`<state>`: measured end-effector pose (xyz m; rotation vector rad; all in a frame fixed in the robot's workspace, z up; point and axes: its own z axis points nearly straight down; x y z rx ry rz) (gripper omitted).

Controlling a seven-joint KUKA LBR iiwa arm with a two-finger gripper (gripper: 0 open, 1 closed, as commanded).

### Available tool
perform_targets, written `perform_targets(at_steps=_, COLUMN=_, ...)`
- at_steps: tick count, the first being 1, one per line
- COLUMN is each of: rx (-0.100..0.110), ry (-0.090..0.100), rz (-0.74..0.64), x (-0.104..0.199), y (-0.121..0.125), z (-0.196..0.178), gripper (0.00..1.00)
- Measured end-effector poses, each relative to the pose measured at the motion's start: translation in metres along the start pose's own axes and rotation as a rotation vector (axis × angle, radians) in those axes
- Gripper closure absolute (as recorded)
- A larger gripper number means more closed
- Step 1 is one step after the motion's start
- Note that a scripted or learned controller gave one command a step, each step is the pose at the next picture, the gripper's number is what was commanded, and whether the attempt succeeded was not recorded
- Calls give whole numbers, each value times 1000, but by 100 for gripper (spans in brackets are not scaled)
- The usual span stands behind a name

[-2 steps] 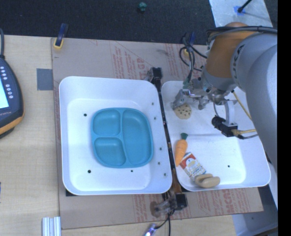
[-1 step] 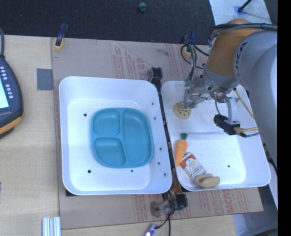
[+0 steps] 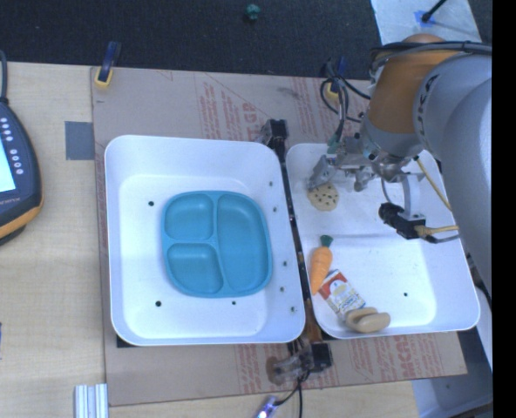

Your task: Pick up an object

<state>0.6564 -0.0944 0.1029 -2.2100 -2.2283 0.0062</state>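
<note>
My gripper [image 3: 340, 179] hangs over the far left corner of the right bin [image 3: 415, 273], open, with nothing between its fingers. A round tan cookie with dark chips [image 3: 324, 198] lies just below its left finger [image 3: 318, 179], close to it. Further toward the front along the bin's left side sits an orange carrot with a green top [image 3: 320, 268]. Beside the carrot is a small red and white packet [image 3: 339, 292], and a beige oval piece [image 3: 368, 321] rests at the front edge.
The left bin [image 3: 136, 181] holds a blue divided plate [image 3: 216, 242]. A black clip on cables [image 3: 403, 220] juts over the right bin's far right part. A handheld pendant [image 3: 3, 177] lies on the bench at far left.
</note>
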Motion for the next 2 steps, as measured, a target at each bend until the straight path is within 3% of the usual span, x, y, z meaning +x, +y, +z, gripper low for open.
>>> perform_targets(at_steps=1, rx=0, ry=0, rz=3, x=1, y=-65, z=12, gripper=0)
perform_targets(at_steps=2, rx=-3, ry=1, rz=5, x=1, y=-17, z=11, gripper=0)
